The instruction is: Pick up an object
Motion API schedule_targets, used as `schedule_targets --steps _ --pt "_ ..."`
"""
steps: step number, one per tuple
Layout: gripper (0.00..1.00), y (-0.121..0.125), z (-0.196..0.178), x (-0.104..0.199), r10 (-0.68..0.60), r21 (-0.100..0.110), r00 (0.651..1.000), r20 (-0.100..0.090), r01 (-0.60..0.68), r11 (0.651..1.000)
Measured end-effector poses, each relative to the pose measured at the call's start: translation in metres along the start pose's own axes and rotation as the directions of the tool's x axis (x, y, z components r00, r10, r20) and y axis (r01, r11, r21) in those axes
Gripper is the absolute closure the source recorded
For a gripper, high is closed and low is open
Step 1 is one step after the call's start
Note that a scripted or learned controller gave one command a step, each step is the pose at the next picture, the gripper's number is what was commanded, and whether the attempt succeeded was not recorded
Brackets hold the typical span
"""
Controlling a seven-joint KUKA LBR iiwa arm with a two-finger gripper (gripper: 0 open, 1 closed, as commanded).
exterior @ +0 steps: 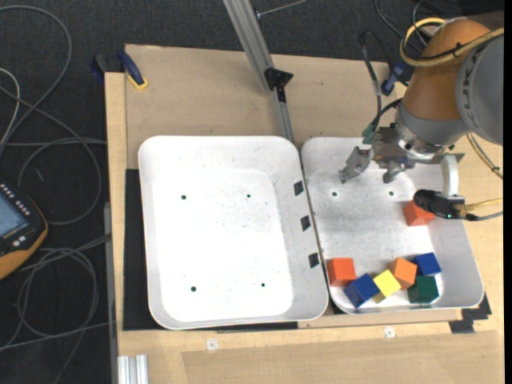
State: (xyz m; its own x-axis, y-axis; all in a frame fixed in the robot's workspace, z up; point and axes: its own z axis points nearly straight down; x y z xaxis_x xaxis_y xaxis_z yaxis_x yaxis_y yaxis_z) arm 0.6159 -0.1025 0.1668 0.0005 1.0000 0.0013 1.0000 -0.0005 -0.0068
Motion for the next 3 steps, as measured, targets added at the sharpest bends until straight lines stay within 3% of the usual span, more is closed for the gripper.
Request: schedule_targets --steps 1,2,3 --pt "0.00 -0.009 0.049 -0.003 0.000 0.001 1.000 0.000 0.000 1.000" --pt "0.00 -0.010 0.068 -0.002 -0.001 -0.002 1.000 0.000 0.001 1.000" --pt "1.00 -0.008 0.056 -0.002 0.000 -0.008 1.000 -0.001 0.000 1.000"
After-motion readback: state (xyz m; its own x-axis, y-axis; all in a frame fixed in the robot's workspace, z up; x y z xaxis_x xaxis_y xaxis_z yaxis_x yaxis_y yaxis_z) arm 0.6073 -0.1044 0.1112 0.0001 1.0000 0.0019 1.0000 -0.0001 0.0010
